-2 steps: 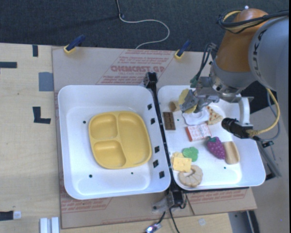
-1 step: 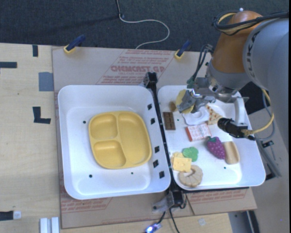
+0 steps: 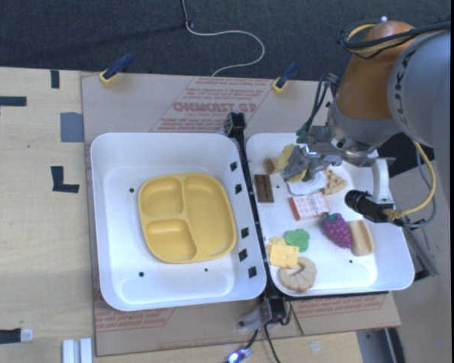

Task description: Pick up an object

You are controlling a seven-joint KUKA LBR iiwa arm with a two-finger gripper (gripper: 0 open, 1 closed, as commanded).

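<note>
My gripper (image 3: 303,166) hangs low over the upper part of the right bin (image 3: 378,278), among small toy foods. A yellow piece (image 3: 287,156) lies just left of it and a pizza slice (image 3: 333,181) just right of it. Below lie a red and white packet (image 3: 309,206), a brown bar (image 3: 263,188), purple grapes (image 3: 336,229), a bread roll (image 3: 360,237), green broccoli (image 3: 296,239), a cheese wedge (image 3: 283,255) and a bagel (image 3: 297,274). The arm's wrist hides what sits right under the gripper.
The left bin (image 3: 113,203) holds a yellow divided plate (image 3: 186,217). A black divider (image 3: 245,195) runs between the bins. Both bins rest on cardboard (image 3: 204,104) with blue and yellow clamps at its back edge. A white cable trails behind.
</note>
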